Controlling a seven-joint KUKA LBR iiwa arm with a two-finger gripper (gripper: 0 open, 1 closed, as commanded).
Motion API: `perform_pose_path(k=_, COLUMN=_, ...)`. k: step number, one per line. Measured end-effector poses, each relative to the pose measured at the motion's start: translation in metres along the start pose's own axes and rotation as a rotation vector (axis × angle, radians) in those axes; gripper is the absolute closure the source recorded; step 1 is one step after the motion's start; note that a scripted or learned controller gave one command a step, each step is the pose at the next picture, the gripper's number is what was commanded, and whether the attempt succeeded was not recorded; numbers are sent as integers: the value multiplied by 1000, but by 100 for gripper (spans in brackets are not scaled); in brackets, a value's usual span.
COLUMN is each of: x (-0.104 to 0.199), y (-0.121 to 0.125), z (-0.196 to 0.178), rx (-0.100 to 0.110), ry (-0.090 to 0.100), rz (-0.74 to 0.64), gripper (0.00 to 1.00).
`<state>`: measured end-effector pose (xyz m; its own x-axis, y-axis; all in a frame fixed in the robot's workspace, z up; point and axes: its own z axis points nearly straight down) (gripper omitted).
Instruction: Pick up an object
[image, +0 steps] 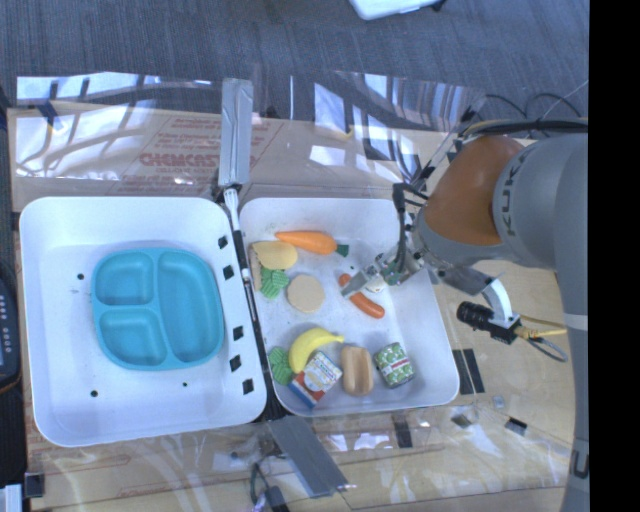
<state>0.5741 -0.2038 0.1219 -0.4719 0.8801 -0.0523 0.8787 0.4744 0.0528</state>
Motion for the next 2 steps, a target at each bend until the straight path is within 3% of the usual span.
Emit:
perform_pose_path(k=1, x=-21, y=35, z=4, rx=15, ry=13, rz=-75, gripper=0)
perform_pose_path(k=2, x=4, y=6, z=-1, rx=0, ry=0, rz=-56, gripper=0)
